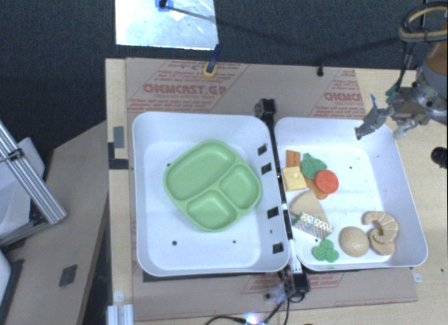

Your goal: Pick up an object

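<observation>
My gripper (384, 127) hangs above the far right corner of the right bin (364, 159), open, with nothing between its fingers. Below it in that bin lie toy foods: a red tomato (327, 181) on an orange piece, a green leafy piece (312, 167), a yellow cheese wedge (294, 178), an orange cracker (292, 158), a beige wedge (306, 205), a patterned wrapper (313, 226), a small green piece (324, 251), a tan bun (353, 241) and a croissant (381, 229). All lie well apart from the gripper, nearer the front.
The left bin (154, 148) holds a green three-compartment plate (212, 185). A black hinge strip (274, 176) runs between the bins. A shiny foil sheet (166, 8) lies beyond the bench. A metal frame (28, 183) stands at the left.
</observation>
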`<state>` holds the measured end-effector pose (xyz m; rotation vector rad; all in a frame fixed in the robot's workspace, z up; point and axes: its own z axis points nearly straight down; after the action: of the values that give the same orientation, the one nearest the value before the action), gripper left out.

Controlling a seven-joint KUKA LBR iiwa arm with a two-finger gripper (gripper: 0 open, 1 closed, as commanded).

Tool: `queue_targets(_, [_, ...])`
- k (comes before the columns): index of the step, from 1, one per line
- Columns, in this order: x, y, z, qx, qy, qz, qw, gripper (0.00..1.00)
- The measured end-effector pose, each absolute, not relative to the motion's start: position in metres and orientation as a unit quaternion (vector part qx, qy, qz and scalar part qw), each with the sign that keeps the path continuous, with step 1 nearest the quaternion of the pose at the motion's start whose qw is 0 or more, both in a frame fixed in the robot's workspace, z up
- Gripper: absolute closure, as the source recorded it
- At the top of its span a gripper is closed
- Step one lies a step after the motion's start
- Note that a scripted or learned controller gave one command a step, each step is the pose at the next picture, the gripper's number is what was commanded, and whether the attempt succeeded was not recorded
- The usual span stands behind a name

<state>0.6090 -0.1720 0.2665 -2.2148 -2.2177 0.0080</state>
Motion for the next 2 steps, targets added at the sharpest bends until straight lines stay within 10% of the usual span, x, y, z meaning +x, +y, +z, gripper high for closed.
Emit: queue_targets(2, [0.605,-0.176,0.214,-0.707,-0.708,0.0004,0.001,0.00])
